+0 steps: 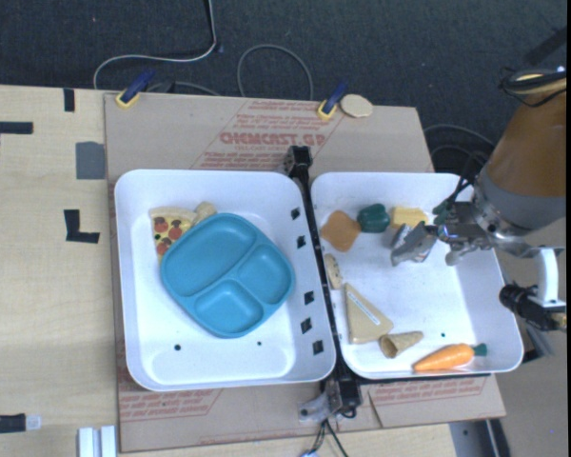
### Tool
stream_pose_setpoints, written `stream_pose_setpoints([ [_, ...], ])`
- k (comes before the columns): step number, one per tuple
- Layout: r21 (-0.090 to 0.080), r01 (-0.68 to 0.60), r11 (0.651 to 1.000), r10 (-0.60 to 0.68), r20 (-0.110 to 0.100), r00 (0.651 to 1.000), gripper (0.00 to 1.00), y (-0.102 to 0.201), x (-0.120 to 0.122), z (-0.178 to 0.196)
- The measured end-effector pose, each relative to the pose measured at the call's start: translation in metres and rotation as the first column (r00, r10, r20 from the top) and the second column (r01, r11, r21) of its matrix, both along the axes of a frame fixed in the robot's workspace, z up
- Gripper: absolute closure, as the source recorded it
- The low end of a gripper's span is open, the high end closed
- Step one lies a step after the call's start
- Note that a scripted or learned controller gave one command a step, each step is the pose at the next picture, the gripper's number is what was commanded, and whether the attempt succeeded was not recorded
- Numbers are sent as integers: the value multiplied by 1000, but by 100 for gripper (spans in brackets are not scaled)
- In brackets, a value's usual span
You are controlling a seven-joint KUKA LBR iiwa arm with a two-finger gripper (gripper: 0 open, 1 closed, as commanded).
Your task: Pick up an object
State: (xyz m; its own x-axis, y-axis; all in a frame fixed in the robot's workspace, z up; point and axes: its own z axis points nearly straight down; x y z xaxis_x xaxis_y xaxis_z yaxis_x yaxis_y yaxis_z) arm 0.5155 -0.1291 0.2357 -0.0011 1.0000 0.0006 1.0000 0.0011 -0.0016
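Left bin (133,255) first: a blue divided plate (228,272) fills its middle, with a toy pizza slice (168,227) tucked at the plate's upper-left edge. Over to the right bin (476,298): a brown block (340,230), a dark green piece (373,219) and a yellow piece (408,217) line the top, a tan wedge (364,318) sits lower, and a toy carrot (445,357) lies along the bottom rim. The gripper (421,245) hovers just under the yellow piece, fingers spread, nothing between them.

Right bin (476,298) holds a brown block (340,229), green lump (372,219), yellow piece (408,217), tan wedge (365,318), cone (400,343) and carrot (445,356), all lying loose.
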Motion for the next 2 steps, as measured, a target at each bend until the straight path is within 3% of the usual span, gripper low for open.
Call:
stream_pose_setpoints([
  [1,-2,-2,1000,2,0,1000,0,-7,62,-63],
  [2,-3,-5,1000,5,3,1000,0,34,104,-155],
])
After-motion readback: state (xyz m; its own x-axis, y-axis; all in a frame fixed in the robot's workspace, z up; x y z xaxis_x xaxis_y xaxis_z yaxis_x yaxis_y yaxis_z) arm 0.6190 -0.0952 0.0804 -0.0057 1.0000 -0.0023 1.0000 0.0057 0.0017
